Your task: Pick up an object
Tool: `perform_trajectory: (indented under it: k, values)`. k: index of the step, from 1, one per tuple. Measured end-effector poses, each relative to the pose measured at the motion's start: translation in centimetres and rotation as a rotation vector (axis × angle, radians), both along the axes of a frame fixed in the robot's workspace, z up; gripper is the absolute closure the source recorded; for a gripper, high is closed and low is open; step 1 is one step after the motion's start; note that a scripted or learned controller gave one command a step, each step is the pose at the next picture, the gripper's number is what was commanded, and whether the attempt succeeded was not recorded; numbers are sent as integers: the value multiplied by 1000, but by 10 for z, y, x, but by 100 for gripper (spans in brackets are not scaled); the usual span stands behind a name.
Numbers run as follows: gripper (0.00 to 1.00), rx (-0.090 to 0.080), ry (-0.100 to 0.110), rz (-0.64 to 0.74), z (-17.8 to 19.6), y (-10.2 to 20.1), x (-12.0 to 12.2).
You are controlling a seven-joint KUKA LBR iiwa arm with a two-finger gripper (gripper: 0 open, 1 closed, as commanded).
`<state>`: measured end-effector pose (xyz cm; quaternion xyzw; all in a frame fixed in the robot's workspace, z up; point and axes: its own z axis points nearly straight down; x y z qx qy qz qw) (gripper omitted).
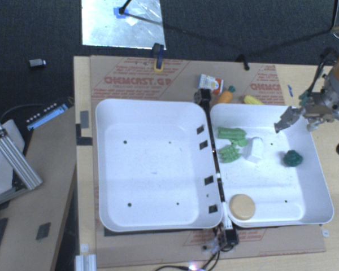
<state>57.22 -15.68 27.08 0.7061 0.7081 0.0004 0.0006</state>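
The gripper [294, 119] hangs over the right bin's [316, 208] far right edge, jaws apart and empty, the dark green lump [292, 158] lying just nearer.

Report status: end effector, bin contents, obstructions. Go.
End effector above the right bin, back-right corner, nothing between its fingers. Dark green object nearest below it. Light green pieces, white block, tan disc lie apart. Path unobstructed.
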Motion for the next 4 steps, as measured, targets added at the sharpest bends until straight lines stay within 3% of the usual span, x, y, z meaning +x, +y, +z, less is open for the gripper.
perform_trajectory:
  k: [1, 2, 3, 4]
  values:
    - [100, 0, -4, 3, 11, 0, 1]
    - [100, 6, 15, -1, -88, 48, -82]
    - [100, 2, 2, 4, -87, 91, -85]
    - [100, 1, -6, 7, -76, 154, -16]
